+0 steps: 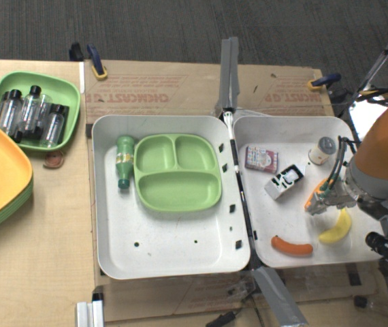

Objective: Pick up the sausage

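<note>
- so the sausage [292, 246] is lying flat near the front edge of the right bin [286, 129], long side running roughly left to right; nothing is touching it and nothing is gripping it right now
- the gripper [322, 201] sits up and to the right of it, low over the bin floor, just beside the banana [336, 227]; honestly I can't tell how wide the claw is or whether it's got anything in it (it's a blur of metal and something orange from this angle)
- biggest worry: the banana is closer to the claw than the sausage is; if the arm drops straight down from here it'll likely catch or shove the banana instead
- the sausage is round and smooth, so I'd guess it rolls; a pinch that lands off-centre, or along its length instead of across it, could squirt it toward the bin's front wall
- it's also close to that front wall, so a finger coming down on the near side might hit the rim or jam against it
- the small grey box [284, 181] is just left of the claw; a sideways sweep could knock it around, though it's apart from the sausage
- the pink packet [261, 158] and the little round container [322, 150] sit further back, probably out of harm's way
- the left bin [112, 251] with the green tray [178, 172] and bottle [124, 161] shouldn't matter here
</note>
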Available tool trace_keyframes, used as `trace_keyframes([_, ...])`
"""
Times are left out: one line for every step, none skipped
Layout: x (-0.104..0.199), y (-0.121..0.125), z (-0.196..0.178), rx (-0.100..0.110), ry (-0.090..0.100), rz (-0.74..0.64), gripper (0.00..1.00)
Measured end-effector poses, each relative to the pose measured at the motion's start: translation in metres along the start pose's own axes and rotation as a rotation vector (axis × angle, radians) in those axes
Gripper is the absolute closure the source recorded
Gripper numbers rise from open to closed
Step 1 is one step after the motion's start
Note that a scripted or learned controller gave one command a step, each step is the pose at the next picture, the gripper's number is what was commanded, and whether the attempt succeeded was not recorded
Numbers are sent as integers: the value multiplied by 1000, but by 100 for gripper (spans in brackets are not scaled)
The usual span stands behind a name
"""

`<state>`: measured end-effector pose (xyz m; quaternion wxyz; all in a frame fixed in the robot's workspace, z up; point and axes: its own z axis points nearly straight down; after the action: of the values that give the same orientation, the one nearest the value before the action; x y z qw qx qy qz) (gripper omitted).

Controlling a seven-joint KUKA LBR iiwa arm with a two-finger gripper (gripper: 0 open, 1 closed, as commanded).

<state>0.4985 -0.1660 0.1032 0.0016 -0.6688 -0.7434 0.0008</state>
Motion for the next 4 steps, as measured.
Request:
trace_keyframes([-15, -23, 12, -2, 0, -152, 100])
trace_keyframes([-42, -26, 12, -3, -1, 164, 100])
trace_keyframes([10, -21, 13, 0, 1, 246, 100])
trace_keyframes([-35, -26, 12, -1, 0, 462, 100])
